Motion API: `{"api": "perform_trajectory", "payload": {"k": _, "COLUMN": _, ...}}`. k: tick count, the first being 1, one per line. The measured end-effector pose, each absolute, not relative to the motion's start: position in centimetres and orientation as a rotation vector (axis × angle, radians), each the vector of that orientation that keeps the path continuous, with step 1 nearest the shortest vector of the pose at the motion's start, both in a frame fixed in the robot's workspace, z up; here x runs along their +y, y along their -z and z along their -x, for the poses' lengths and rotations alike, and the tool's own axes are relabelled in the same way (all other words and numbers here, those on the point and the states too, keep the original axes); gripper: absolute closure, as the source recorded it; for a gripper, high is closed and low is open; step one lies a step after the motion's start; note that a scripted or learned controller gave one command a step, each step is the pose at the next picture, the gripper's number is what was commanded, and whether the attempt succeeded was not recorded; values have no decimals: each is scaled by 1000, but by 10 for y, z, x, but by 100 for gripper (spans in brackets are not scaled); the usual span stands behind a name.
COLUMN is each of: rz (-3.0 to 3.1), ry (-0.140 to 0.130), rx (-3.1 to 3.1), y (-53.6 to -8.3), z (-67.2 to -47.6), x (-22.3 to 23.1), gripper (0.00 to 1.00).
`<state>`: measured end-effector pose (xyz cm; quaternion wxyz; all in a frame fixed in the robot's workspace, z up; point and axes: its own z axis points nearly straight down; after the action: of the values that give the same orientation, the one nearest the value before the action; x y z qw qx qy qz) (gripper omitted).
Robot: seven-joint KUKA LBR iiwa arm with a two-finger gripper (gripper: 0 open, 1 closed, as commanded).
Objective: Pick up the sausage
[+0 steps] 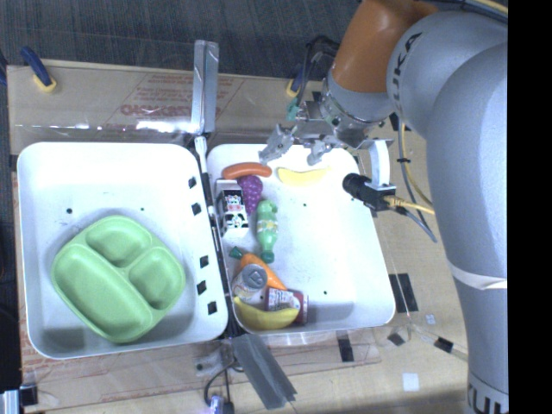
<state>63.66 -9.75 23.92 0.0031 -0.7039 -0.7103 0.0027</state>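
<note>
- Gripper point(295, 146) hangs over the far end of the right bin point(366, 257), fingers spread apart, nothing between them.
- One fingertip point(274, 148) sits to the camera's left, the other point(316, 152) to the right; clear gap between the two.
- Sausage point(247, 171): orange-red, lying crosswise on the bin floor, just below and to the camera-left of the left fingertip. Near it, but contact not evident.
- Banana point(302, 175): yellow, curved, lying below the right fingertip, just beside the sausage's right end.
- Bunch of purple grapes point(251, 189) directly under the sausage, touching or nearly so.
- Small carton with a cow print point(232, 209) further toward the camera from the hand, against the bin's left wall.
- Green bottle point(266, 228) lying lengthwise beside the carton, to its right.
- At the near end of the bin, well apart from the hand: a carrot point(263, 270), a metal can point(253, 279), a red-labelled can point(287, 301) and a second yellow fruit point(263, 317), all crowded together.
- Left bin point(52, 179), well to the camera-left of the hand, holds a green divided plate point(119, 277).
- Arm's orange band point(371, 37) shows above the wrist, grey body filling the right side.
</note>
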Motion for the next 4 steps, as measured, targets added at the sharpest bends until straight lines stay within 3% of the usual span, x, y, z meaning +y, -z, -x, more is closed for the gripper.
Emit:
{"api": "perform_trajectory", "payload": {"k": 1, "rz": 2284, "ry": -13, "rx": -2144, "y": -97, "z": -654, "x": -98, "gripper": 0}}
{"api": "perform_trajectory", "payload": {"k": 2, "rz": 2410, "ry": -9, "rx": -2007, "y": -90, "z": -655, "x": -155, "gripper": 0}}
{"api": "perform_trajectory", "payload": {"k": 3, "rz": 2411, "ry": -11, "rx": -2003, "y": -90, "z": -655, "x": -114, "gripper": 0}}
{"api": "perform_trajectory", "payload": {"k": 4, "rz": 2403, "ry": -15, "rx": -2006, "y": -98, "z": -655, "x": -113, "gripper": 100}}
